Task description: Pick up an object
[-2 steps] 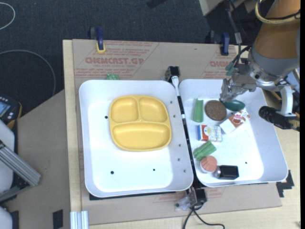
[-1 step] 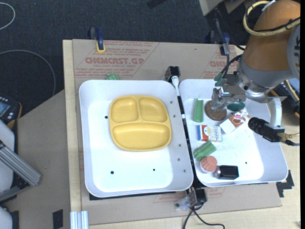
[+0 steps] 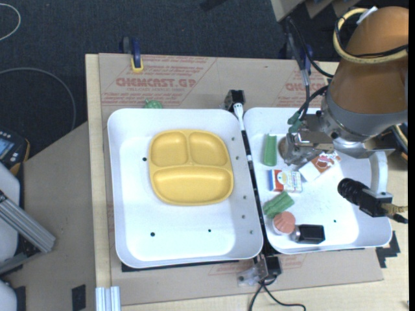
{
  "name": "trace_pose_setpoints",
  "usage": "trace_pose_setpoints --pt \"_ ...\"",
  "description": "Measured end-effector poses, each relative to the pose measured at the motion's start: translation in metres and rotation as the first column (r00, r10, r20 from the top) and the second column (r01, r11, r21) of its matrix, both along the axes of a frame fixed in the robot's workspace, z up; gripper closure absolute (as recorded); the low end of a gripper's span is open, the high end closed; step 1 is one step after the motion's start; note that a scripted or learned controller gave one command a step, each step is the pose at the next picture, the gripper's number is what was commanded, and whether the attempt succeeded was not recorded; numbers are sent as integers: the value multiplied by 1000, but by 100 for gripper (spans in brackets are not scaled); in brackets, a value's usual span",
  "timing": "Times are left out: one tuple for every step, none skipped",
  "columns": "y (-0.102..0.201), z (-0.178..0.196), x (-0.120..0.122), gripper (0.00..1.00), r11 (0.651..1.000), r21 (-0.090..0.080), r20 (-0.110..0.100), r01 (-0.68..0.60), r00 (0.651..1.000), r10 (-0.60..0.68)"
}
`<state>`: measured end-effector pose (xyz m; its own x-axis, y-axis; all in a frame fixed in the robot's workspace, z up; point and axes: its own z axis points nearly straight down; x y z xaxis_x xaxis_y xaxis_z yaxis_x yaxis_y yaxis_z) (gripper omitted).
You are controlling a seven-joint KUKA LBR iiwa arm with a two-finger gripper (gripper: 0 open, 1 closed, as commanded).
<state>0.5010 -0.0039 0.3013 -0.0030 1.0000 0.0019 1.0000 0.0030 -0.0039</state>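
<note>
My gripper (image 3: 294, 155) hangs over the upper middle of the right bin (image 3: 347, 235), the grey and orange arm reaching in from the right. Just left of it stands a green block (image 3: 270, 149). Directly below it lies a small red, blue and white box (image 3: 286, 181). A red and white packet (image 3: 325, 163) pokes out from under the wrist on the right. Nearer the front of the bin are a green pod-shaped thing (image 3: 279, 203), a pink-red round thing (image 3: 284, 222) and a black block (image 3: 312, 233).
The left bin (image 3: 130, 193) holds a yellow divided plate (image 3: 190, 166). A black bar (image 3: 245, 141) runs along the seam between the bins. Both bins rest on a cardboard sheet (image 3: 162, 80) with a blue and yellow clamp (image 3: 135, 54) at its back edge.
</note>
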Motion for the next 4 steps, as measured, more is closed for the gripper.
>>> trace_pose_setpoints --pt "58 63 -22 100 1000 1 11 -5 1000 5" --pt "-66 -47 -19 100 1000 -4 -6 16 1000 -16" --pt "52 -12 -21 100 1000 2 8 -10 1000 10" --pt "51 95 -21 100 1000 -1 16 0 1000 0"
